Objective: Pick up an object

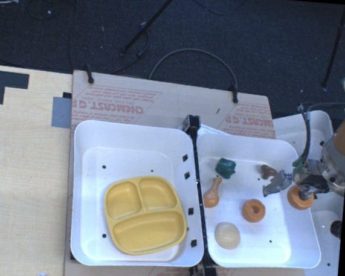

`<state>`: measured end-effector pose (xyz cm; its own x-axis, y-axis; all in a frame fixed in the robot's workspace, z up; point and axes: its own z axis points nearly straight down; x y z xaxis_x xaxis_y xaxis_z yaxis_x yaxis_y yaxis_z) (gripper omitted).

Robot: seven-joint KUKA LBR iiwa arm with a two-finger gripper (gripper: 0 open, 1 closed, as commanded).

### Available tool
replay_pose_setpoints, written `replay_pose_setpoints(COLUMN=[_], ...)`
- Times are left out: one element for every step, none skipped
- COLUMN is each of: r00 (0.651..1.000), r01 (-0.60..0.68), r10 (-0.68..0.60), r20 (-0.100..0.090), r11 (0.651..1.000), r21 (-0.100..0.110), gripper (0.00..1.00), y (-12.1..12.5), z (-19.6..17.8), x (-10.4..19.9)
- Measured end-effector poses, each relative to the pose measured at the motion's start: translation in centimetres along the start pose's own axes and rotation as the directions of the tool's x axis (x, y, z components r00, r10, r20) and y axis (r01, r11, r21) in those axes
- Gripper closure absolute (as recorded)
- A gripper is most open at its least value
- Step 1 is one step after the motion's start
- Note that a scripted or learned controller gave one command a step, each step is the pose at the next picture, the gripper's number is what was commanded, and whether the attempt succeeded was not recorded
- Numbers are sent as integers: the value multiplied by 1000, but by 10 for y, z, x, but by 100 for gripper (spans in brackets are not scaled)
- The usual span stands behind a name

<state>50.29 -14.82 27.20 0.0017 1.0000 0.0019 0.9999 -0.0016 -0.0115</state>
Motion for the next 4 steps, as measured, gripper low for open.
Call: replay_pose_setpoints(r00=[1000, 1000, 1000, 1000], r01=[2, 2, 1, 1], r10=[-2, -2, -1, -1], r20=[2, -1, 0, 0], r11=[1000, 1000, 1000, 1000], r21=[-10, -2, -5, -4], gripper=[0, 0, 0, 0], y=[2, 10, 10, 2], z=[-5, 55, 99, 147], x=[0, 1, -1, -6])
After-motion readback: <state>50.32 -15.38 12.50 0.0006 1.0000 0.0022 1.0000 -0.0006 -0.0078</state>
